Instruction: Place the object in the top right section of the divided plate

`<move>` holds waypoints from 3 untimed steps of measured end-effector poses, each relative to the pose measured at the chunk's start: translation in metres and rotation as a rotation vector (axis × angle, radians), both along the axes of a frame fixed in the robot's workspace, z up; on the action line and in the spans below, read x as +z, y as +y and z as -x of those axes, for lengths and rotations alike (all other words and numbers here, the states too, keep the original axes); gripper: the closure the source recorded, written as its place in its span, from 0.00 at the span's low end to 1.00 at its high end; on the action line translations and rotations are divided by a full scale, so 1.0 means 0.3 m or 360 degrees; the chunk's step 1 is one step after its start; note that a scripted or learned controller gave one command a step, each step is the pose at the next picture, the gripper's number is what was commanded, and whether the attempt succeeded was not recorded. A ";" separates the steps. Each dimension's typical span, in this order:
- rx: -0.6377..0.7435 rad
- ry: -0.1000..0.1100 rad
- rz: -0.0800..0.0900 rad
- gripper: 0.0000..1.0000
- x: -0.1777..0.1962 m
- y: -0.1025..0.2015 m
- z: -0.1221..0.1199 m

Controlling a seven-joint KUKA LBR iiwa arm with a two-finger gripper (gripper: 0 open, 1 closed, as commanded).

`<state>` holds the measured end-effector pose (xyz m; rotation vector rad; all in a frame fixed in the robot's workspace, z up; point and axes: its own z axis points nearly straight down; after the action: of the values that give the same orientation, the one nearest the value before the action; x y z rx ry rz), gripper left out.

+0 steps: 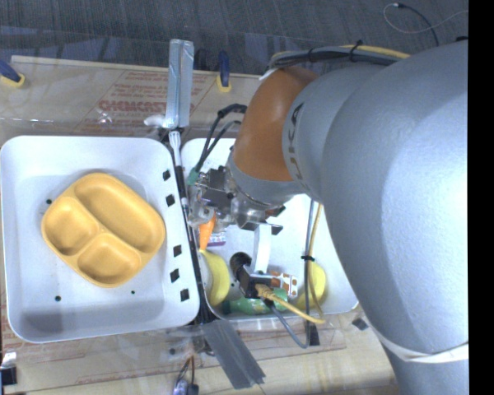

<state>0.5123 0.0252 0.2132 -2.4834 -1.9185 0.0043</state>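
While arm [370, 163] reaches into rt bin [333, 299], gripper state can't tell; yellow divided plate [103, 227] in left bin [33, 303].

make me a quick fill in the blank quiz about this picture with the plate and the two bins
1. The yellow divided plate lies in the ____ bin.
2. The plate has ____ sections.
3. The arm reaches over the ____ bin.
4. The band above the arm's wrist is ____.

Missing words: left; three; right; orange

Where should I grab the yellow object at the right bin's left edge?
Grip the yellow object across its rounded middle, coming straight down. It sits tight against the bin's left wall, with the gripper's hardware and cables right beside it, so side approaches look blocked.
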 end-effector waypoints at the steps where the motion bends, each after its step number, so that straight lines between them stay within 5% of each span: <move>1: -0.0032 0.0003 0.0002 1.00 -0.077 0.166 -0.085; 2: -0.0169 0.0002 0.0003 1.00 -0.009 0.329 -0.050; 3: -0.0128 -0.0037 -0.0011 1.00 -0.335 0.537 -0.131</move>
<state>0.5516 0.1863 0.1126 -2.5652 -1.8221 -0.0312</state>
